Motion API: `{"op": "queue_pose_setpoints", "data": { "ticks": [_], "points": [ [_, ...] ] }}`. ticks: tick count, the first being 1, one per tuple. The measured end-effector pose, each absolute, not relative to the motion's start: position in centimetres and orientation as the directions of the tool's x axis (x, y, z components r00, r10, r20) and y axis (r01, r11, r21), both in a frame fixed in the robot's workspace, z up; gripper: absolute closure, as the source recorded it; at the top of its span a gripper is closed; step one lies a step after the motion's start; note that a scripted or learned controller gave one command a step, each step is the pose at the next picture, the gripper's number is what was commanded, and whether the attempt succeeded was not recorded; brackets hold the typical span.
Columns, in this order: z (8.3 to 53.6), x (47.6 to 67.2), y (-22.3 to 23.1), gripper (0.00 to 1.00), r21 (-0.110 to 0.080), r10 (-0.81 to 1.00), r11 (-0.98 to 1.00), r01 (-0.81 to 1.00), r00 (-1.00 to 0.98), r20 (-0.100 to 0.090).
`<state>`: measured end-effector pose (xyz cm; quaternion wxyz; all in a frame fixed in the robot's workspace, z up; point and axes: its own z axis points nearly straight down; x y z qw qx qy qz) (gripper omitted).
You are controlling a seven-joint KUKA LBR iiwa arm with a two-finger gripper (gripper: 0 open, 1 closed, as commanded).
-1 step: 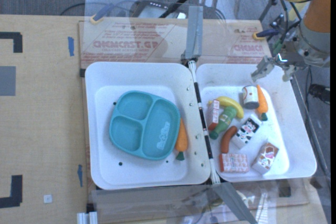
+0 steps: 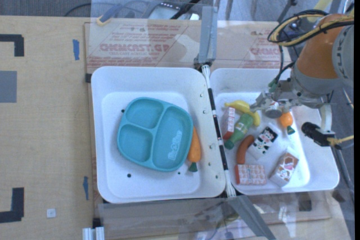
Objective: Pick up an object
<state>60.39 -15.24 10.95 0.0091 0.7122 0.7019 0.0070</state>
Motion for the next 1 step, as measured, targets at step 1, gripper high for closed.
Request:
{"op": "queue_pose_setpoints", "data": {
  "ticks": [1],
  "points": [
    [11.90, 60.38, -15.39, 1.00, 0.024, 1.000, -0.018, 1.000, 0.018, -0.004]
  ]
}}
